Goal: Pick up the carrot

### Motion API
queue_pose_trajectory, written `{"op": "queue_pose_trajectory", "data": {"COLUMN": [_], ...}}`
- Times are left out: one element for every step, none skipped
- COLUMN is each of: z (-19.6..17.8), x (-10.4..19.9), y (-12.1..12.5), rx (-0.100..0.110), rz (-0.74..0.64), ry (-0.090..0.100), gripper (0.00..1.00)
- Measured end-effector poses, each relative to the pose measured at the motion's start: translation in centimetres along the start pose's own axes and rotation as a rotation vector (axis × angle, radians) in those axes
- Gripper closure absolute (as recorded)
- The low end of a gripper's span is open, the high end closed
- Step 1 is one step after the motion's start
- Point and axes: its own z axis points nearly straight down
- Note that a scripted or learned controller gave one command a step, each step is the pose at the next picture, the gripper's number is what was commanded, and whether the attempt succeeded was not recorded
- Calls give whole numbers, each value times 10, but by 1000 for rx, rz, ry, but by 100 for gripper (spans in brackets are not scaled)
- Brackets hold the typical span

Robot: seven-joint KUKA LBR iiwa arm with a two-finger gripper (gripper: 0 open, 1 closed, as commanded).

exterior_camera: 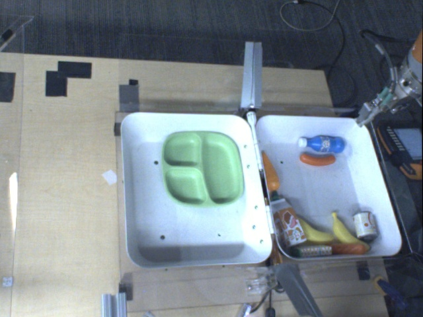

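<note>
Right bin [370, 177], carrot [269, 172] at left wall, jaws [367, 113] well apart

carrot [269, 171]: orange, long and thin, pretty small
state: looks whole, just sitting loose
pose: lying flat, running near-to-far with only a slight tilt; far end sits a touch further left than the near end
which bin: the right bin [370, 177]
spot in bin: hard against the left wall, right by the divider between the two bins, about halfway along that wall
contact: seems to be leaning on or touching that wall, can't tell for sure
near end: dark greenish bit at the tip, too small to make out properly
</note>
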Motion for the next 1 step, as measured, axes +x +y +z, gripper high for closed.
{"op": "queue_pose_trajectory", "data": {"z": [-13], "x": [0], "y": [3], "rx": [-7], "rz": [-3], "ry": [-5], "gripper": [100]}}
